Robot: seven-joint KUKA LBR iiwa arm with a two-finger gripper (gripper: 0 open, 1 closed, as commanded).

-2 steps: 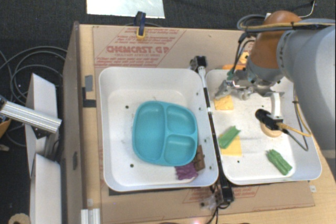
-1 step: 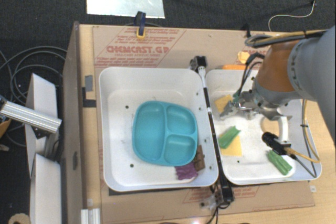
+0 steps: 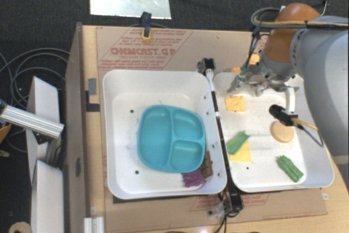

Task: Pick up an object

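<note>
Objects lie in both white bins, and none can be seen in the robot's grasp. At the far left, off the bench, black cables (image 3: pixel 22 65) loop on the dark floor beside a metal rail (image 3: pixel 30 120). A sheet of cardboard (image 3: pixel 144 52) with red print lies under the bins.

The left bin (image 3: pixel 117 84) holds a teal divided plate (image 3: pixel 172 138), lying flat near the middle. At the plate's front right corner a purple piece (image 3: pixel 192 178) lies against the bin's front wall. A small brown piece (image 3: pixel 207 166) is just beside it, close to the wall shared with the other bin.

In the right bin (image 3: pixel 267 153), an orange-yellow square (image 3: pixel 235 103) lies flat near the back left. Toward the front, a short green piece (image 3: pixel 237 143) rests on the edge of a yellow wedge (image 3: pixel 244 154). Further right a tan round disc (image 3: pixel 282 132) lies by itself, and a longer green piece (image 3: pixel 290 168) lies at a slant near the front right corner, apart from the rest. A small orange bit (image 3: pixel 235 69) shows at the back rim.

The gripper (image 3: pixel 248 84) hangs over the back of the right bin, just behind the orange-yellow square and nearer to it than to any other item. Whether it touches the square cannot be told, nor whether it is open or closed. The grey arm (image 3: pixel 322 57) reaches in from the right.
</note>
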